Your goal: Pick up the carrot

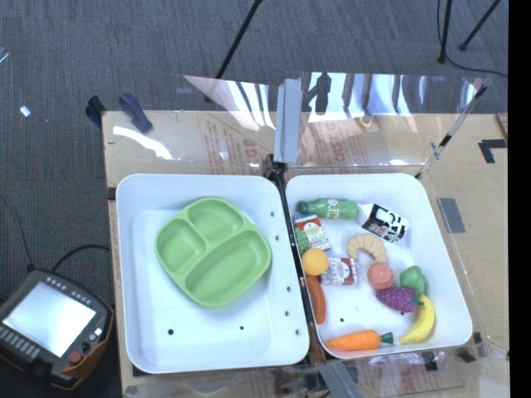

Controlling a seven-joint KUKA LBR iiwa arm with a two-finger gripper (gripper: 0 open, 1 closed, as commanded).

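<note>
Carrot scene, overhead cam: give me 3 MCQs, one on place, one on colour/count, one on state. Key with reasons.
1. Where does the carrot lie?
A. On the green plate
B. Near the front edge of the right bin, beside the banana
C. On the cardboard outside the bins

2. How many compartments does the green plate have?
A. Three
B. One
C. Five

3. How does the green bottle sit?
A. Upright on its base
B. Lying on its side
C. Upside down on the plate

Key:
1 B: the carrot rests at the right bin front, its leafy end toward the banana.
2 A: two small sections and one large one show.
3 B: the bottle lies lengthwise along the bin's back, cap toward the left bin.
</note>
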